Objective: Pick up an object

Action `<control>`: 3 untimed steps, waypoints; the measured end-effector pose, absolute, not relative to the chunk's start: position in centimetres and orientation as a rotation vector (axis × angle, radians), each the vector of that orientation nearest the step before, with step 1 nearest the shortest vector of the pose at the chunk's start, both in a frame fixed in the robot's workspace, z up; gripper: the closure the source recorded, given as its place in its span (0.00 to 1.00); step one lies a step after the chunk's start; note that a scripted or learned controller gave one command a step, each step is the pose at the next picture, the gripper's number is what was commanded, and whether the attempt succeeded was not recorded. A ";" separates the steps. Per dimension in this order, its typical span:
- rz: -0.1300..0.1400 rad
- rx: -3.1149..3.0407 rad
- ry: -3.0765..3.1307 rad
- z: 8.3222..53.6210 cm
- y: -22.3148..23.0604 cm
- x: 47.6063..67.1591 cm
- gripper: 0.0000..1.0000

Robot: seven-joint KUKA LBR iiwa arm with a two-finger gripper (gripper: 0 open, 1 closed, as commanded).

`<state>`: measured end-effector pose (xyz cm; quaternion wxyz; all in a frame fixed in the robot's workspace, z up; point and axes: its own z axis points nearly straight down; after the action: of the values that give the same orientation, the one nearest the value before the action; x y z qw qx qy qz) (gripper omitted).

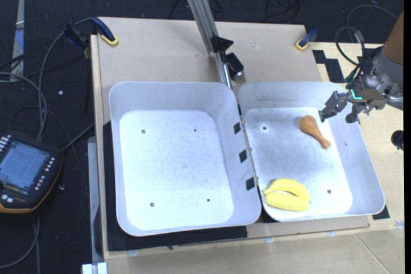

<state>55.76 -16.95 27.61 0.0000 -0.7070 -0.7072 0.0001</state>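
My pincer (341,108): fingers apart, nothing betw. them. R bin (359,157) under it: drumstick (314,130) just beside, banana (286,195) farther off.

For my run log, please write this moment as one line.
gripper: open, above right bin's far right edge, holding nothing | drumstick: right bin | banana: right bin, near edge

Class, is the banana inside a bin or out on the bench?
Inside. The banana lies on the floor of the right bin, near its front-left corner.
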 end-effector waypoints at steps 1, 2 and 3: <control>0.000 -2.221 -2.222 27.6 -16.9 55.8 0.00; 0.004 -2.220 -2.219 22.7 -17.9 55.7 0.00; 0.005 -2.218 -2.218 16.4 -17.9 55.6 0.00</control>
<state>55.63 -17.90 16.39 0.0024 -0.7071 -0.7071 0.0015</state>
